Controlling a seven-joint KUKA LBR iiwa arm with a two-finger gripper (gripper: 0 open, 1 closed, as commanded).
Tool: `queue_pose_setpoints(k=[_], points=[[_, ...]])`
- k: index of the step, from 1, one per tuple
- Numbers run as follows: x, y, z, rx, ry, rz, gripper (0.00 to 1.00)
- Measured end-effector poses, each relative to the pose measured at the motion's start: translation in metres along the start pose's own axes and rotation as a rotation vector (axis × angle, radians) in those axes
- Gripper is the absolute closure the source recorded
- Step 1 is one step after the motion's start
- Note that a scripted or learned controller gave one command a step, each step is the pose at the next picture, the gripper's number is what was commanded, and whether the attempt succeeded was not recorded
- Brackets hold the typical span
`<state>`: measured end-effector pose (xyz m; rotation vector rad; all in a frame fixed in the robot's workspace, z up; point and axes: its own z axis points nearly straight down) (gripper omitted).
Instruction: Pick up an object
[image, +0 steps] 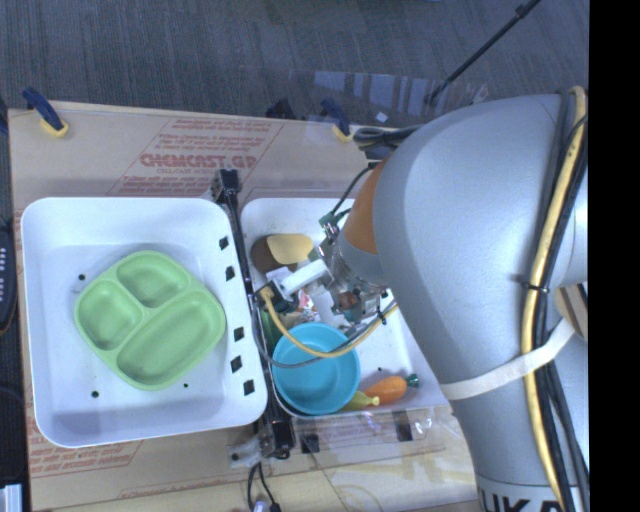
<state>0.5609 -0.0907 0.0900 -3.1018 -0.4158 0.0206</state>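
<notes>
Mostly the crowding sits in the right bin: a blue bowl fills its 6 o'clock end against the near rim, an orange carrot-like piece lies at the bowl's 3 o'clock, and a tan object sits toward 11. The gripper hangs just above the bowl at 12; whether it grips anything cannot be told. A green divided plate lies centred in the left bin, with bare floor all around it.

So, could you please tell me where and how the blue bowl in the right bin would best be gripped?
Probably by the rim of the blue bowl, coming straight down from above. It sits upright with its mouth open to the camera, so one finger could go inside and one outside the thin wall. The near rim, away from the arm, looks less crowded than the side by the orange carrot.
</notes>
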Motion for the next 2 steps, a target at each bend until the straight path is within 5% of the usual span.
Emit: queue_pose_setpoints(k=[2], points=[[0.02, 0.007, -0.002, -0.004, 0.005, 0.047, 0.0]])
